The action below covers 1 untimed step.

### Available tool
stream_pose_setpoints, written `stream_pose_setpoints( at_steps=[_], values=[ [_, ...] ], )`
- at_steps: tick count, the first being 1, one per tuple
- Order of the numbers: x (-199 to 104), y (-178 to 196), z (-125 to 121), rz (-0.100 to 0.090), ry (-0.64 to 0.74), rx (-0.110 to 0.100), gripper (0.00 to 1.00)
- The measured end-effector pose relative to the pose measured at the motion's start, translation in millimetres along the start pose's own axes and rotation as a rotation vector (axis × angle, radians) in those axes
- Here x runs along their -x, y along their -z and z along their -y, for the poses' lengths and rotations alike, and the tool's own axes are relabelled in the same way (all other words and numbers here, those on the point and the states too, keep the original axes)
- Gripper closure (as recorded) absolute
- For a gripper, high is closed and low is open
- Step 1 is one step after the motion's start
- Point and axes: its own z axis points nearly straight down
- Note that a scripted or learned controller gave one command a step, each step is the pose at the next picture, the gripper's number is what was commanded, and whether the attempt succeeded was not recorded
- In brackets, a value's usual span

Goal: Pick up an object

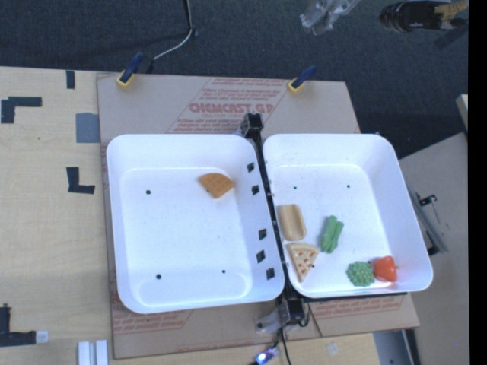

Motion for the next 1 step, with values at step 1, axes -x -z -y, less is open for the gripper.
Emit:
stream_pose_setpoints(
  at_steps=[1],
  values=[
    [84.4,-0.3,-0.4,-0.001,0.0,0.001,1.0]
  ],
)
